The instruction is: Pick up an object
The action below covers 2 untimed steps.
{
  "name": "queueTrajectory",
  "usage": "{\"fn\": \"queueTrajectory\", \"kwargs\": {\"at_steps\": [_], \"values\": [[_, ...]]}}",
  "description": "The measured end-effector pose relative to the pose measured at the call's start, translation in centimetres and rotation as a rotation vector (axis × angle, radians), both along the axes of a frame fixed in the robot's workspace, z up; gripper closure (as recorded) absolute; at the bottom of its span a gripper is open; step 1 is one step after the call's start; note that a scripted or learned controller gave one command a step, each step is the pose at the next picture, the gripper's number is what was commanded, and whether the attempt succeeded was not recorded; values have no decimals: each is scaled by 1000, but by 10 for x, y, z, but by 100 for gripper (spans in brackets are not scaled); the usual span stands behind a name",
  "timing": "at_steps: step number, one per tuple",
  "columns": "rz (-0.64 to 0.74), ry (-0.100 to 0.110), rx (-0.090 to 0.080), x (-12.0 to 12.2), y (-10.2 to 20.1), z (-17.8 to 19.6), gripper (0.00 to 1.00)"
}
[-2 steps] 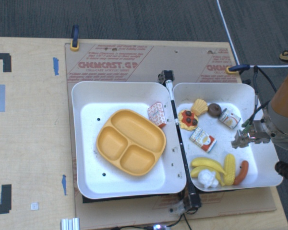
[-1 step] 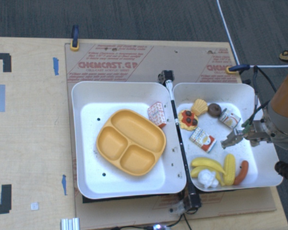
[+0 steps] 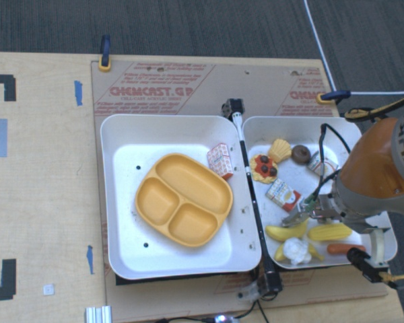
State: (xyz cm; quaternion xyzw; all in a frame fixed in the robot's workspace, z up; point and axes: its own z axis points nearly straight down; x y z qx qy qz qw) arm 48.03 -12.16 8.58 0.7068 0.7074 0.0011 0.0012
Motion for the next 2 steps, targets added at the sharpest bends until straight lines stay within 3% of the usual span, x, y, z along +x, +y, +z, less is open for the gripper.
{"fn": "queueTrajectory", "kwargs": {"at_steps": [1,2], "values": [[-1,-6,-4,1,-1,11,100],[1,2,1,0,64,99,100]]}}
